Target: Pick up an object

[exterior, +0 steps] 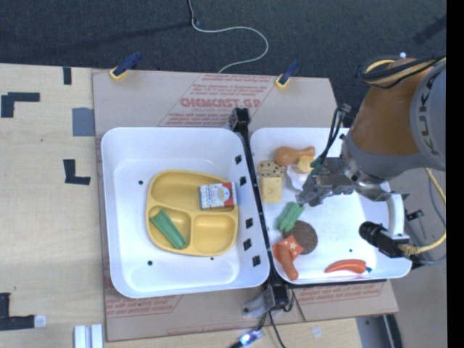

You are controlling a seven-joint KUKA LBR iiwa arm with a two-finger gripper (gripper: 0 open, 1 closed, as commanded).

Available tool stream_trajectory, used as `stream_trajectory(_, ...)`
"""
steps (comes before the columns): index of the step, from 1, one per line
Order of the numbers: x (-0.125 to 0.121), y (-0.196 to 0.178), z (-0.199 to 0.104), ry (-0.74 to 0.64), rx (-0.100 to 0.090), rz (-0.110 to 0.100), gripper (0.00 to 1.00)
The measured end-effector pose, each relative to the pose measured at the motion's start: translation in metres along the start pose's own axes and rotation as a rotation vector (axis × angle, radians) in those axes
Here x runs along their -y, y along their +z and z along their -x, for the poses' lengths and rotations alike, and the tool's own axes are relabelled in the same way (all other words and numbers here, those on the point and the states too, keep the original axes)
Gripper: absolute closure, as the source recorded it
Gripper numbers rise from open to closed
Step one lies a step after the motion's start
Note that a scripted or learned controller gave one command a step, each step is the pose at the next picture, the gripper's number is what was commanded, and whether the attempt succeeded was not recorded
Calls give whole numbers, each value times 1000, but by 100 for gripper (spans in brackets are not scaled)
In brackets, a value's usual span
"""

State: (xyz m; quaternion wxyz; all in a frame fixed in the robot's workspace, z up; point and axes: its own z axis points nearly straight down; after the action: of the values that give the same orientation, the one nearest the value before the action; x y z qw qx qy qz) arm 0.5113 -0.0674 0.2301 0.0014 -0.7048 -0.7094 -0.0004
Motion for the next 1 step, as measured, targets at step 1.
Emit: stream_trajectory(1,13,16,-5,6,2,-3,100)
